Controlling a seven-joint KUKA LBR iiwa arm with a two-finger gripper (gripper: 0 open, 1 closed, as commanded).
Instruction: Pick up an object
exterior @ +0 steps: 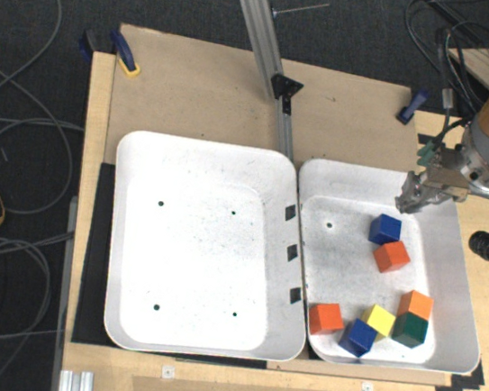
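Blocks all sit in the right bin (462, 295), none in the left bin (132, 219): a blue cube (386, 228) touching a red cube (391, 256) mid-bin, the rest bunched at the near edge. The gripper (411, 198) hangs just far-left of the blue cube, likely lining up on it, nothing between its tips; open or clenched, I cannot tell
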